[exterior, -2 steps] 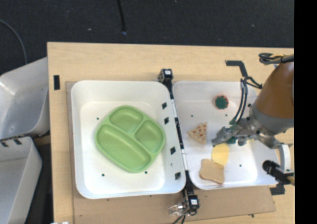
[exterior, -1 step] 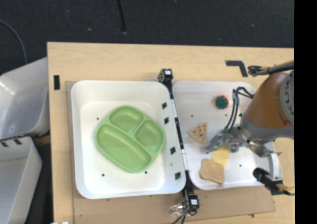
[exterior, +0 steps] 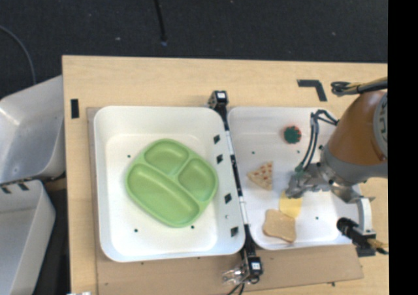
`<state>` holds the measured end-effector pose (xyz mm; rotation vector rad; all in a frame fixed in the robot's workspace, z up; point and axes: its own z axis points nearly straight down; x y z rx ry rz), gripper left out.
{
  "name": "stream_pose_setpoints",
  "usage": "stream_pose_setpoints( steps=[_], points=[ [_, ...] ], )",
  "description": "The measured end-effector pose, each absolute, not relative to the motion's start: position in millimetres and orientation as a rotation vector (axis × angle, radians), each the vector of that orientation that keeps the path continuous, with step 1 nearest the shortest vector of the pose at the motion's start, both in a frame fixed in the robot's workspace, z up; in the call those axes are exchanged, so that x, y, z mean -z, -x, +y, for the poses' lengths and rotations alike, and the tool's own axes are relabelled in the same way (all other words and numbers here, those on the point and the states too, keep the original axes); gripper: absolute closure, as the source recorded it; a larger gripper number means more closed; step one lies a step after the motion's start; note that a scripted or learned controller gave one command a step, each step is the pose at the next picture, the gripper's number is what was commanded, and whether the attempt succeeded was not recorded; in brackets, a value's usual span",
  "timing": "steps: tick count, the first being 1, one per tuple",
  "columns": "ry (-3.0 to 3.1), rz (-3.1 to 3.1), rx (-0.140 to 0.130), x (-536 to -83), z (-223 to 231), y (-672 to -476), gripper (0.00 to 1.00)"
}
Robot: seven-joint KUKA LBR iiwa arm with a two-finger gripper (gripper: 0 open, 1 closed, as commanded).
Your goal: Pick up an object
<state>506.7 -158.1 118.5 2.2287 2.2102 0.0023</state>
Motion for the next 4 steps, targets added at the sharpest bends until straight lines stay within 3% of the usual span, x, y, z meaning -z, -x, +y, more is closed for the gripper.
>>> stream_pose_setpoints(
  steps=[3,4],
  points=[
    [-2.214,2.221,-0.003,-235.0,-164.3,-514.8,1.0],
    [-2.213,2.228,-0.003,-232.3,-123.4,-528.9,1.0]
  ],
)
